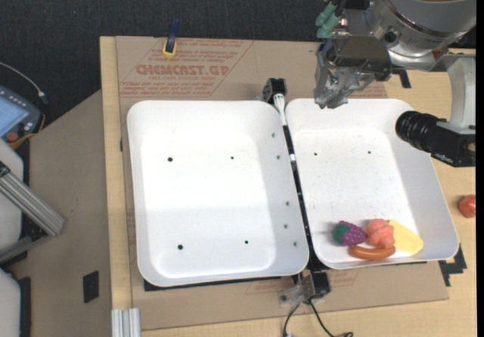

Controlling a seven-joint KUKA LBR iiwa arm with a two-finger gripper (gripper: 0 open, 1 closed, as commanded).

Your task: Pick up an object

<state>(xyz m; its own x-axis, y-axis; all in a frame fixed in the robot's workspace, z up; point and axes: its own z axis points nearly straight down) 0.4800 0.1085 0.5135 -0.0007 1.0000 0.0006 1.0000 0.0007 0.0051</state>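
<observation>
The objects to choose from lie in a small cluster at the near right corner of the right bin (pixel 355 177): a purple grape bunch (pixel 349 233) on the left, a pink-red lumpy toy (pixel 380 232) touching it on its right, a yellow flat piece (pixel 408 240) further right against the bin's rim, and an orange sausage-shaped piece (pixel 372 252) lying across the near side of the group. They are packed close, most of them touching, so a clean pick asks for a target with free space on two opposite sides (the grape bunch, with open bin floor to its left and far side, looks the easiest).

The gripper (pixel 330 97) hangs over the far left corner of the same bin, well apart from the cluster, with nothing between its fingers; whether they are spread or pressed together I cannot tell from this angle. To do the step well, the arm should travel toward the near edge of the bin while high, stop right above the chosen piece, turn the fingers so they straddle its narrow side, and only then descend. Coming down between two touching toys would likely push them apart instead of gripping either.

The left bin (pixel 212 192) sits beside it on the table (pixel 113 139), and a small red thing (pixel 467 205) lies outside the bins at the right.
</observation>
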